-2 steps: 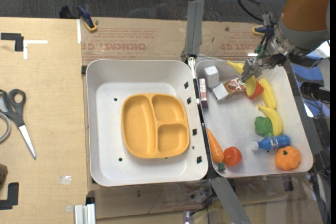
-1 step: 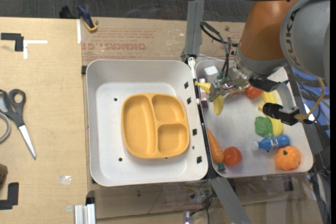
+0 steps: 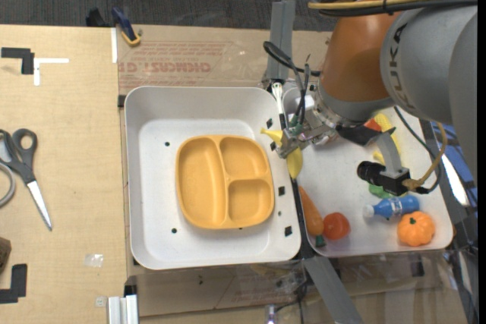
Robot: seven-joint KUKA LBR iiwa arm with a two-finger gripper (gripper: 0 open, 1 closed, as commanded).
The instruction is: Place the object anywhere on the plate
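The tool [image 3: 292,139] grips the yellow banana [image 3: 291,155] at the bins' shared edge. Lift it high, then carry it over the plate [image 3: 225,180].

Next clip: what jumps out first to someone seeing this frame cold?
The yellow divided plate sits alone in the left bin. The grey-and-orange arm looms over the right bin, its claw low by a yellow banana at the bins' shared edge. Toy foods cluster at that bin's front, including a small orange pumpkin.

The tabletop [image 3: 68,239] is pale wood — two white bins [image 3: 152,239] sit side by side at right, scissors [image 3: 29,171] lie at far left.
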